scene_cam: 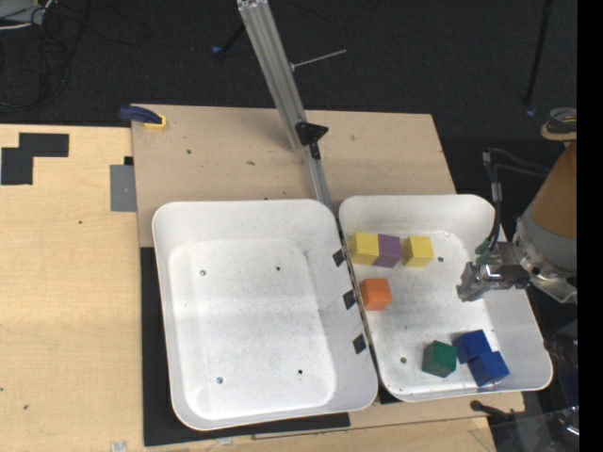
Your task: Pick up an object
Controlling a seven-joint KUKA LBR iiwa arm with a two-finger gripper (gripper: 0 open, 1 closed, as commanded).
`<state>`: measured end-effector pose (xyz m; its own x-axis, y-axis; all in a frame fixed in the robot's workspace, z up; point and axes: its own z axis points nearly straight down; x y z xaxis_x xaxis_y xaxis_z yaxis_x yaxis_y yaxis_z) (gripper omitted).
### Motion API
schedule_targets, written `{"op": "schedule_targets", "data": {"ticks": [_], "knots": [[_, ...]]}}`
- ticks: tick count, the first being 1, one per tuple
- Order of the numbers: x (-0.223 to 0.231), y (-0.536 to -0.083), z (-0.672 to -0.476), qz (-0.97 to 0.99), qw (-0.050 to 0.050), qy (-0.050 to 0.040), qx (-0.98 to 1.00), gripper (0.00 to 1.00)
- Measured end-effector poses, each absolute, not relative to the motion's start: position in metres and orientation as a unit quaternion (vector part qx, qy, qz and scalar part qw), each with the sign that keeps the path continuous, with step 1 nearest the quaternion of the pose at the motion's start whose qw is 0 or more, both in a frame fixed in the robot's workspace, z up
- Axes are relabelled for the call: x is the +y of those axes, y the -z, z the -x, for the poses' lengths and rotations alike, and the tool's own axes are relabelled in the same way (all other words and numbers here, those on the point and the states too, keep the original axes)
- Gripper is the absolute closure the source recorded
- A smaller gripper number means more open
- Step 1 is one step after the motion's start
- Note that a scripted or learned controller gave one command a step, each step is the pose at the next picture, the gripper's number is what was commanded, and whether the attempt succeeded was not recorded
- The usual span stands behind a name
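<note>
Blue blocks (480,355) lying just below my pincer (468,288), green block (438,358) beside them. Pincer hovering over the right bin (452,210), holding nothing; finger spacing unclear. I'm judging: centre over one block before descending.

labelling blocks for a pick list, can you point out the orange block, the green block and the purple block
orange block (376,294): camera view, on its top face
green block (439,358): camera view, on its top face
purple block (389,250): camera view, on its front face, between two yellow blocks
</note>
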<state>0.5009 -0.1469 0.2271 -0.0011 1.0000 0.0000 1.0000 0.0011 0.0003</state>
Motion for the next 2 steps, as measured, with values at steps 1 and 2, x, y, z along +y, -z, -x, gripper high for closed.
{"op": "schedule_targets", "data": {"ticks": [1,2], "knots": [[-0.089,-0.236,-0.505,-0.705,-0.001,-0.0006,0.709,1.0],[-0.03,-0.242,-0.502,-0.705,-0.002,-0.0002,0.709,1.0]]}}
